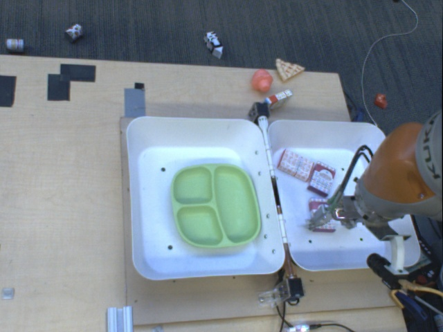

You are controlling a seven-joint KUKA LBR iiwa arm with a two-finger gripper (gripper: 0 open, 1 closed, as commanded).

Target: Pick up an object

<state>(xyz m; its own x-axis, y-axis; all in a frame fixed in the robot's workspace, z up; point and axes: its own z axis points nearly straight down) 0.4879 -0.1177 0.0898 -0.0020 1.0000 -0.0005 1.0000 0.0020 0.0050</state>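
Pale wooden bench [62, 185] carries two glossy white bins. Left bin [149, 185] holds a smooth green divided tray [214, 205], wide margins around it. In the right bin [325, 254], the gripper [320, 218] sits low over a small red packet [322, 223]; finger state unclear. Two red-patterned flat packets [308, 168] lie nearer the far rim.

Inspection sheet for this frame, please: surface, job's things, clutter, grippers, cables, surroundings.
Surface: wooden bench bearing left bin and right bin.
Job's things: red patterned packets in right bin; small red item under the gripper.
Clutter: green divided plate in left bin; orange ball and pizza-slice toy on the bench's far edge.
Grippers: gripper low in right bin.
Cables: thin white cable on carpet.
Surroundings: dark carpet with scattered small objects.
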